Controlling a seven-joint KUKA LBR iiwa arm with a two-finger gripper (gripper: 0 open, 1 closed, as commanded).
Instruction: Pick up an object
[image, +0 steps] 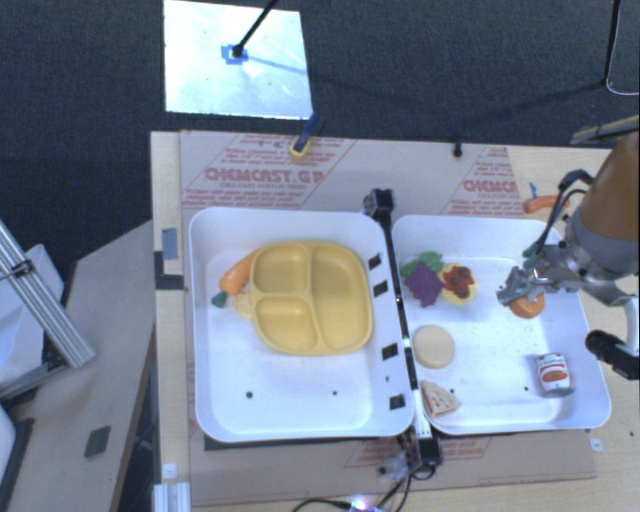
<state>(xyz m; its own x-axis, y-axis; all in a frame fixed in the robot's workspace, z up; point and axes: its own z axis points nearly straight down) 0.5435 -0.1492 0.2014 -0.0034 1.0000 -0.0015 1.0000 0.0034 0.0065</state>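
My gripper (519, 290) hangs over the right side of the right bin (590, 405), reaching in from the right edge. An orange round thing (529, 307) lies right under its tip, partly covered by it; whether they touch is unclear. Left of it lie a purple and green toy vegetable (423, 282) and a red and yellow piece (459, 281). Nearer the front sit a round beige biscuit (434, 346), a sandwich wedge (439, 399) and a small red-labelled can (553, 373).
The left bin (215, 400) holds a yellow divided plate (305, 297) with a toy carrot (236, 272) against its left edge. A black divider with clips (398, 320) runs between the bins. Another orange piece (540, 204) lies outside the right bin's back wall.
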